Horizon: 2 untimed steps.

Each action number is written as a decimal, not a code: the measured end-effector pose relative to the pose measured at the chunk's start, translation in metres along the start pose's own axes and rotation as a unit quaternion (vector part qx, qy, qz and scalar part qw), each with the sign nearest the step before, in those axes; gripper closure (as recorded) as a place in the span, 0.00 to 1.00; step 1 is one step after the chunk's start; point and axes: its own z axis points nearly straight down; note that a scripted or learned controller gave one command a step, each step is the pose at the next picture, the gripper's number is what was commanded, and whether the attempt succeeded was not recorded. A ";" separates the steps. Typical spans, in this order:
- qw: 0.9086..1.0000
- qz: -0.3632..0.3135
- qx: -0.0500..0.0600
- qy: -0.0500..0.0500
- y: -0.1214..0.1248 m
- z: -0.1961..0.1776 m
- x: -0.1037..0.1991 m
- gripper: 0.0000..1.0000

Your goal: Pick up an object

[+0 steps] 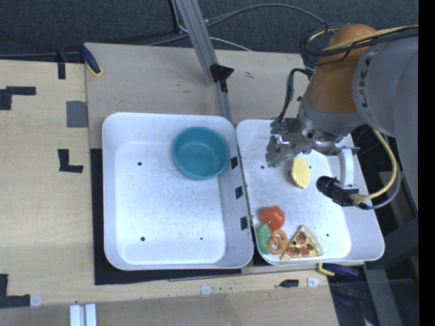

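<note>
Gripper (280, 153): over the right bin (353, 243); fingers' gap cannot be told.
Lemon (301, 172): just right of the gripper, long axis running near-to-far.
Bowl (200, 153): left, well apart.

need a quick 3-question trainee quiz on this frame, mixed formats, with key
1. True or false: the blue bowl sits in the left bin.
2. Which item lies nearest the gripper? A) pizza slice B) yellow piece C) tomato
3. Fill in: the pretzel lies in the ___ bin.

Key: 1 true; 2 B; 3 right.
</note>
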 end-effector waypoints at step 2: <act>1.000 0.000 -0.001 0.000 0.053 -0.001 0.095 1.00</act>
